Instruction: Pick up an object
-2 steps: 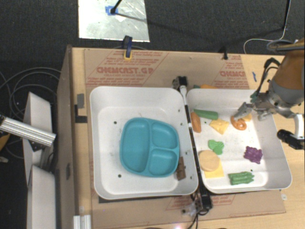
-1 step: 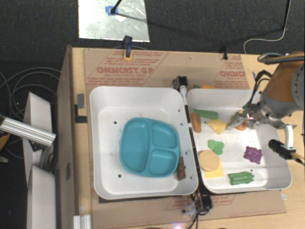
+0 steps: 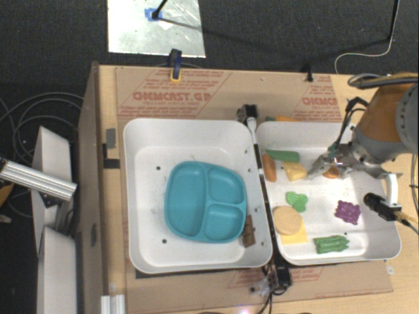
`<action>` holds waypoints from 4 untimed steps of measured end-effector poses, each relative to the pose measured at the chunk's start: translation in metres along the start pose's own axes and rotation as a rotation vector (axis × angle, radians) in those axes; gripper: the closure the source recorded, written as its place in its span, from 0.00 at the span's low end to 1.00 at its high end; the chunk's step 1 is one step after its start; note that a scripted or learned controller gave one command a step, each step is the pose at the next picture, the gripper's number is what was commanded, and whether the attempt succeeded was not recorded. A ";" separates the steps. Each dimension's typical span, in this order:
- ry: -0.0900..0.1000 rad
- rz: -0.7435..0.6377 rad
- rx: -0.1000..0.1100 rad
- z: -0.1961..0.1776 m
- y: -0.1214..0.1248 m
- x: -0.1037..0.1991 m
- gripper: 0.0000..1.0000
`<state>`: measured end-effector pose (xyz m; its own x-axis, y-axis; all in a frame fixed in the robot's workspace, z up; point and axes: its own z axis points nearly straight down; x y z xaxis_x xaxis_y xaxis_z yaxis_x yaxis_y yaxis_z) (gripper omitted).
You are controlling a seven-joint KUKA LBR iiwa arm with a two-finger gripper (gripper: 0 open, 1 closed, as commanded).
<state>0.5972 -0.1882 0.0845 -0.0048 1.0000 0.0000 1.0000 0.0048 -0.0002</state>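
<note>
The arm [image 3: 387,126] reaches into the right bin [image 3: 386,247], its gripper [image 3: 329,165] low over an orange piece [image 3: 332,172] beside the yellow block [image 3: 295,171]; whether the jaws are spread or pinching I cannot tell, so I judge nothing lifted yet and the pick itself left. The cardboard [image 3: 216,90] reads "CHEMCAST GP" in red.

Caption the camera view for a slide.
Claw low in the right bin among toy foods; blue plate sits in the left bin.
</note>
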 end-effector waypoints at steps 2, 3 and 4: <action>0.001 -0.003 -0.004 0.000 0.027 0.011 0.00; -0.002 0.005 -0.003 -0.001 0.018 -0.020 0.00; 0.000 -0.001 -0.001 -0.007 0.009 0.012 0.00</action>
<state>0.6057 -0.1762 0.0914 -0.0059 1.0000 0.0005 1.0000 0.0059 0.0004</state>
